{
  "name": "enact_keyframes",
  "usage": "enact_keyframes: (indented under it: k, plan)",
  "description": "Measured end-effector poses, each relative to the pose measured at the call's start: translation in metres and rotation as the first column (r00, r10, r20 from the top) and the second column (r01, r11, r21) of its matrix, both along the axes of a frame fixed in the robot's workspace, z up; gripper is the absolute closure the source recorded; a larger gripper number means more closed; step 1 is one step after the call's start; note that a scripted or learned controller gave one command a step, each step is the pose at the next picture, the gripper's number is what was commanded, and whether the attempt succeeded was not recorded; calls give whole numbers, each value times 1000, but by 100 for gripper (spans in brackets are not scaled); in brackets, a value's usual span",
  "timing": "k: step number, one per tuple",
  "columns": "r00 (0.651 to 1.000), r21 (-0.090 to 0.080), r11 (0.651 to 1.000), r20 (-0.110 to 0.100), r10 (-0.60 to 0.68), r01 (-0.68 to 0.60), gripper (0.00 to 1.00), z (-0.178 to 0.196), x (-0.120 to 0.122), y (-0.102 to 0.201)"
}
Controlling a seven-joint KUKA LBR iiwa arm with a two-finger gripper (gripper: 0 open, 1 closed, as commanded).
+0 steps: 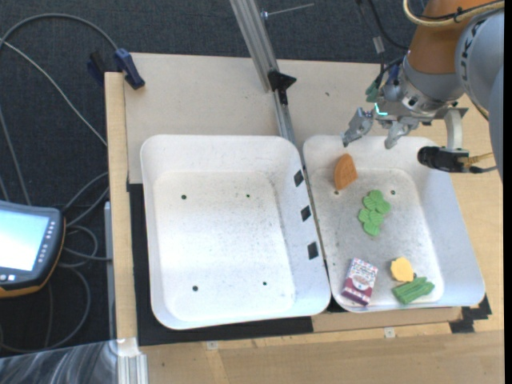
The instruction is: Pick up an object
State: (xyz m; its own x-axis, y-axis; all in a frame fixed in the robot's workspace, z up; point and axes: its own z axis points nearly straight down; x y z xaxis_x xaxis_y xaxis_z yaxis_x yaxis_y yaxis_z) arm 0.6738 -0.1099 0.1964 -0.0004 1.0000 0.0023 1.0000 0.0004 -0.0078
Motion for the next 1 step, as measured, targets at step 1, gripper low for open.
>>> enact_keyframes:
  k: [1]
  plan:
    - [1000,-2,1000,5,1,-1,0,4,1,0]
